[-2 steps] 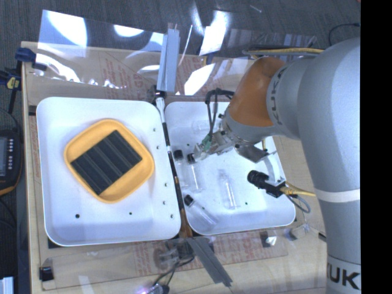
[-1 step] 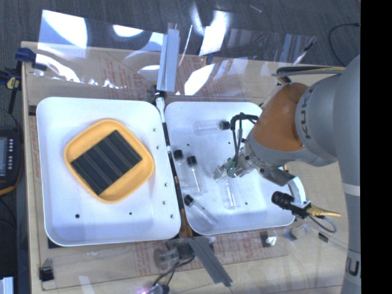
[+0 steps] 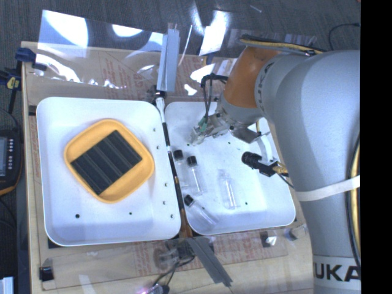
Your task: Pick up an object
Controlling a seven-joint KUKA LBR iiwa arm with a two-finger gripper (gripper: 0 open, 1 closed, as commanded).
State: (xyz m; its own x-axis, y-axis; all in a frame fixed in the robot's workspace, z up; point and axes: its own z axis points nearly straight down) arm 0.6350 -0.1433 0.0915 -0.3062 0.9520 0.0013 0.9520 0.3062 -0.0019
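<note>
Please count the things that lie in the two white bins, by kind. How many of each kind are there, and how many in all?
Yellow pad with black ribbed centre: 1
Clear vial: 3
Small loose black piece: 1
Total: 5

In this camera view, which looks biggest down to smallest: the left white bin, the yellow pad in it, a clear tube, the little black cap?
1. left bin
2. yellow pad, with a black ribbed top
3. clear tube in the right bin
4. small black cap by the divider
</note>
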